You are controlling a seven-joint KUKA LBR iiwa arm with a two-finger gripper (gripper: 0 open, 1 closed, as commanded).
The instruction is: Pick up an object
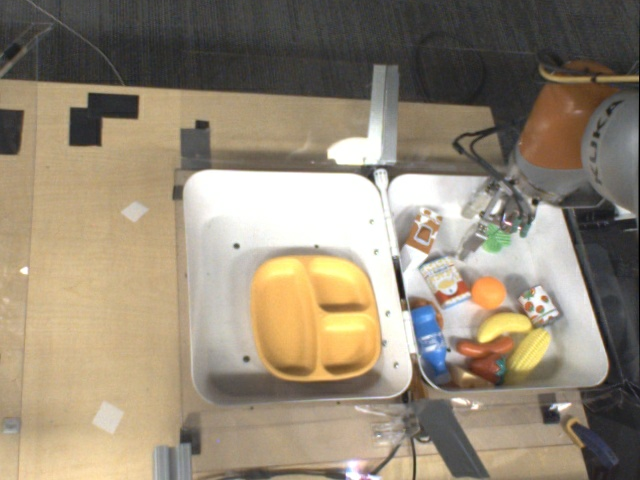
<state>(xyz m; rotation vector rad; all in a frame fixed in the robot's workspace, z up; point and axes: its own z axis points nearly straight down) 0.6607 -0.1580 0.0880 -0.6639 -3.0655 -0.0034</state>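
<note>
My gripper (487,222) hangs low over the upper middle of the right bin (580,298), below the arm's orange band (558,128). A small green object (494,238) lies right at its tip; whether it is gripped I cannot tell. Just left of the gripper lies a brown and white carton (424,230). Below it lie a white and orange juice carton (445,279), an orange ball (488,293) and a red and white checkered box (538,306). A banana (503,325), a corn cob (530,350), a red piece (485,348) and a blue bottle (428,332) crowd the bin's near end.
The left bin (220,228) holds a yellow divided plate (315,316). A metal post (384,113) rises behind the ridge between the two bins. Bare bin floor lies along the right wall of the right bin, beside the gripper.
</note>
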